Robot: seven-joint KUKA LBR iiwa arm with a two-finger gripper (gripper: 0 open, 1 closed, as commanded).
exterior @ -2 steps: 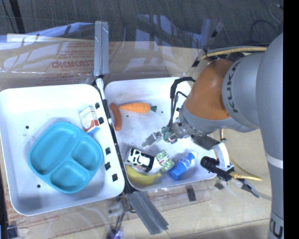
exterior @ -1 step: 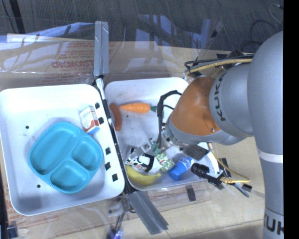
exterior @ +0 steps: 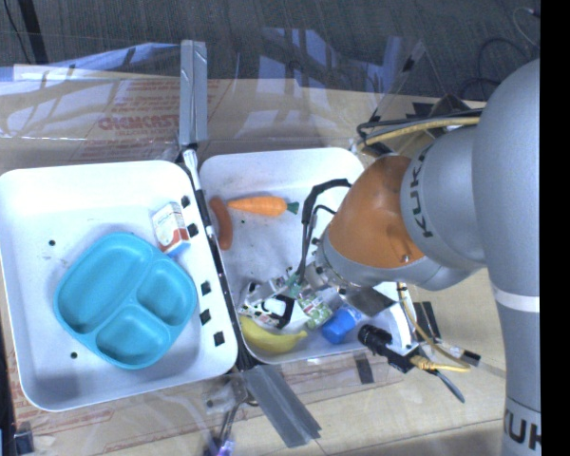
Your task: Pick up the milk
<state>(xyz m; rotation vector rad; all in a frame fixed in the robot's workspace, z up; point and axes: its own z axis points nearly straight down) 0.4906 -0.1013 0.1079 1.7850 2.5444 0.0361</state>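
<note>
The milk (exterior: 168,225) is a small white carton with red and blue print. It stands in the left bin (exterior: 38,198) at the far right edge of the blue divided plate (exterior: 125,298), close to the wall between the bins. My gripper (exterior: 287,302) is low in the right bin (exterior: 266,164), near its front, just above a yellow banana (exterior: 271,337). It is well to the right of the milk, with the bin walls between them. The orange wrist band hides the bin's right part.
In the right bin a carrot (exterior: 257,205) lies at the back and a brown sausage (exterior: 220,222) lies along the left wall. A blue block (exterior: 339,327) sits right of the banana. A grey bar (exterior: 192,93) stands upright behind the bins.
</note>
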